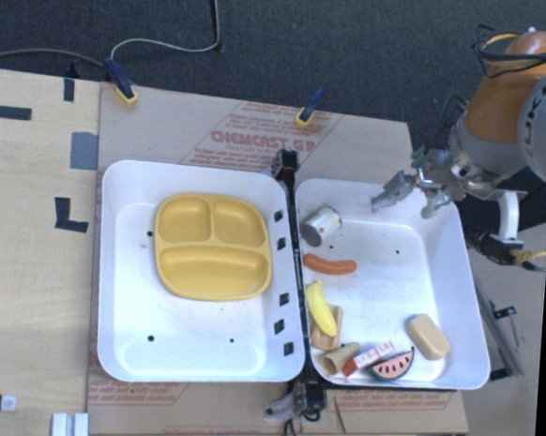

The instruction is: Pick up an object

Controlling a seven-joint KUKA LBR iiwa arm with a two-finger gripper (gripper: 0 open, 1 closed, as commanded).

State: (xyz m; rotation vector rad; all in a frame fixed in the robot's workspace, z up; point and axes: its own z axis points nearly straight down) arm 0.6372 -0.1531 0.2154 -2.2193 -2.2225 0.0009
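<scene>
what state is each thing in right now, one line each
tool: fingers spread open, nothing between them, above the right bin's far rim
yellow tray: flat in the left bin, three compartments bare
can: tipped on its side in the right bin
sausage: lying flat, apart from the can
banana: lying by the divider
bread roll: lying alone, near right
watermelon slice: flat against the near wall

The desk (27,240) carries a sheet of printed cardboard (251,135), held at its far edge by two yellow clamps (123,88). Two white bins lie side by side on the cardboard: the left bin (122,342) and the right bin (457,274).
</scene>
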